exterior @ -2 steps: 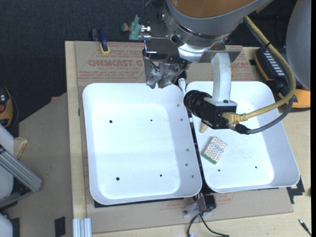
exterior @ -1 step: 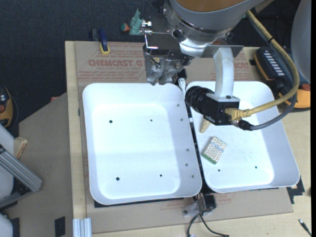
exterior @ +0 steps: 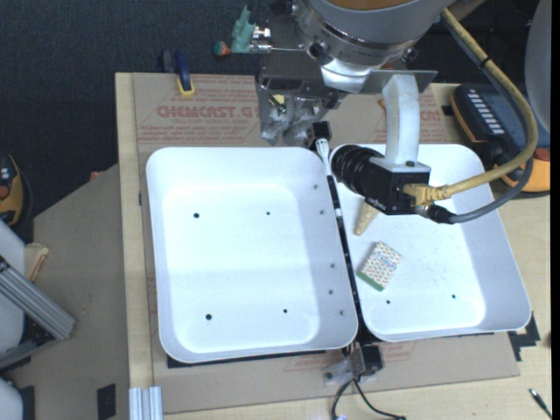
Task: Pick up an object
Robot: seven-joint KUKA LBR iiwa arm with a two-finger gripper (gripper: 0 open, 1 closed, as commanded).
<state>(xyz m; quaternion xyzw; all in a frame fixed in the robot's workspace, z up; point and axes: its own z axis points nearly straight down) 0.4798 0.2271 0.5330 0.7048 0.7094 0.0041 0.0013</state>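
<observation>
- we see two white bins side by side on a brown board with red letters on it.
- the left bin has a few small black dots on its floor.
- the right bin holds the things to pick up.
- a small pad lies flat in the right bin, near the wall it shares with the left bin. its top is white with a green checked look.
- a thin tan stick lies just past the pad, also close to that wall. it is tilted, and part of the robot hides its far end. the stick and the pad are near each other but do not seem to touch.
- the big grey arm comes in at the top, with an orange patch on it.
- the gripper hangs over the board at the far edge of the left bin, near that bin's far right corner.
- the gripper is well apart from the pad and the stick.
- this spot is dark and busy, so we cannot tell if the gripper is open or closed, or if it has anything in it.
- a small blue and yellow clamp sits on the far edge of the board, to the left of the gripper.
- a black and orange box sits past the right bin's far corner.
</observation>
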